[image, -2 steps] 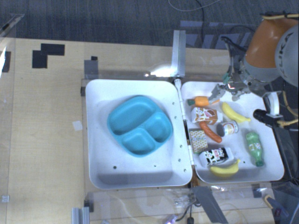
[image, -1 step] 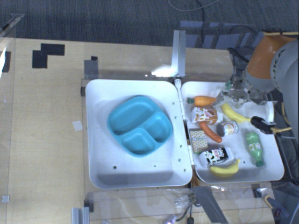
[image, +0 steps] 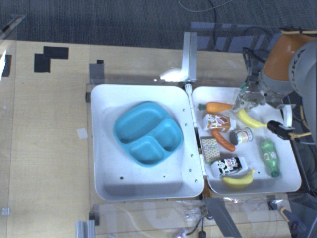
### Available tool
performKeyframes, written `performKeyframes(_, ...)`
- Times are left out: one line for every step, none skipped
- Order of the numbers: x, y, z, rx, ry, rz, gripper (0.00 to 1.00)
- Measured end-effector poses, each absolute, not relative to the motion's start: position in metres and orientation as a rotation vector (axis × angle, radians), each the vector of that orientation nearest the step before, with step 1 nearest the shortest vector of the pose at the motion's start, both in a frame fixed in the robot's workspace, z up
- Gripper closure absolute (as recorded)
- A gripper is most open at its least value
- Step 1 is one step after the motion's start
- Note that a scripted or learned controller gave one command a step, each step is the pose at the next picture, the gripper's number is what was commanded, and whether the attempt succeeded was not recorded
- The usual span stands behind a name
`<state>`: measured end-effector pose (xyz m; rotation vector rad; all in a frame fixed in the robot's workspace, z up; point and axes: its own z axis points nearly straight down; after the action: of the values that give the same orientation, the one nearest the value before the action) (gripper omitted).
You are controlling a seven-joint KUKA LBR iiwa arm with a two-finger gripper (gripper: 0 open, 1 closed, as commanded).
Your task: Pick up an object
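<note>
My claw [image: 247, 99] is positioned over the upper area of the right bin [image: 292, 180], just beside the carrot [image: 219, 106] and the upper banana [image: 250, 119]; I cannot tell its state. The same bin contains a green bottle [image: 270, 157], a can [image: 242, 136] and a lower banana [image: 237, 180]. The left bin [image: 106, 133] contains a blue divided plate [image: 147, 133].

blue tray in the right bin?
No, the blue tray sits in the left bin; the right bin holds the food items.
</note>
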<state>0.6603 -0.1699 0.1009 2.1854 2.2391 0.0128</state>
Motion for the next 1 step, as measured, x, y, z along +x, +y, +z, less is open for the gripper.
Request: performKeyframes(0.6705,-0.1661,0.0872,2.188,2.247,0.004,1.00)
